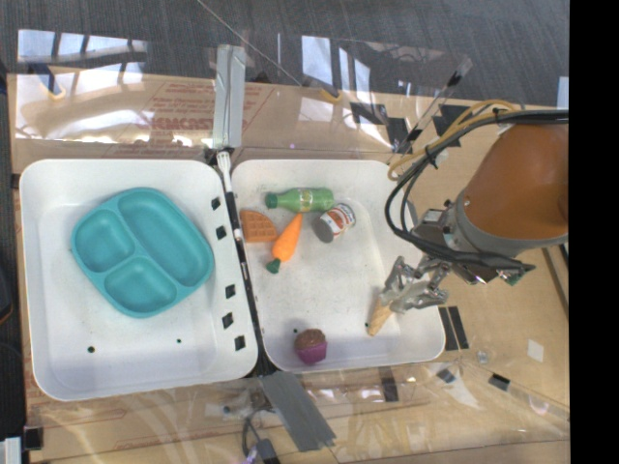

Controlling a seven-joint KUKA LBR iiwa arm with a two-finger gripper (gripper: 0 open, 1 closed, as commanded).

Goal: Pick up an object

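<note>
White plastic, two shallow bins sitting side by side on the worktop [116,114], which is showing tan under clear sheeting.

Left bin [48,336]: carrying a teal divided plate [142,250] with three compartments, lying at a slant near the bin's middle.

Right bin [338,341]: carrying six small toy foods.
- Green bottle [300,199] with a yellow label, lying on its side toward 12 o'clock of the bin.
- Small can [335,221] with a red and white label, tipped over, just beside the bottle at its 4 o'clock.
- Orange carrot [285,243] with a green stub end, lying at a slant, its tip pointing toward the bottle.
- Brown waffle-like piece [256,226], sitting against the bin's 9 o'clock wall, touching the carrot.
- Purple cupcake-like piece [310,346] with a brown top, standing near the 6 o'clock wall, well apart from the others.
- Pale tan stick-shaped piece [378,318], slim and light beige, lying at a slant near the 4 o'clock corner.

Arm: grey with an orange band [527,177], reaching in from 3 o'clock with looping cables above it. The tool [408,293] is hanging over the bin's 4 o'clock corner, right at the upper end of the tan stick; whether its fingers are apart, together or clamped on the stick cannot be told from this slant.
</note>
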